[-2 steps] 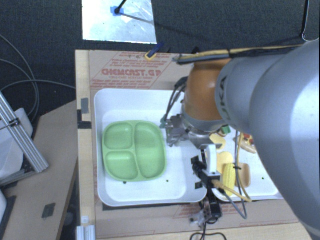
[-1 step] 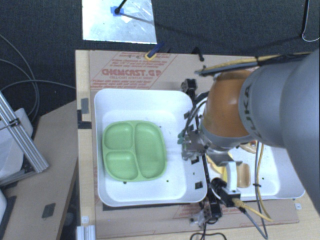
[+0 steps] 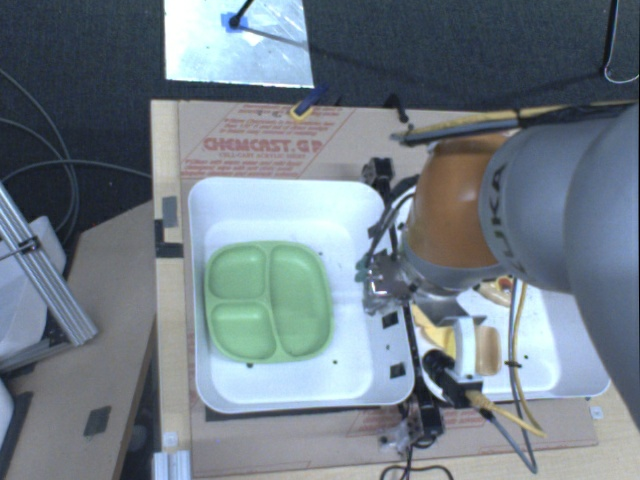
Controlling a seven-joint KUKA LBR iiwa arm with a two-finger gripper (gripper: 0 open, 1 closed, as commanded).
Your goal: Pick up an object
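Note:
A green divided plate lies flat in the left white bin. The grey arm with its orange band hangs over the right white bin and hides most of it. What shows of my gripper is a dark metal part under the wrist, over the wall between the two bins. In the right bin, just right of the gripper, lie a yellow piece, a tan bread-like piece and a reddish-edged piece. None of them is seen in the gripper.
Both bins rest on a cardboard sheet on the bench. A yellow cable and black cables trail from the arm over the right bin's near edge. A metal frame stands at the far left.

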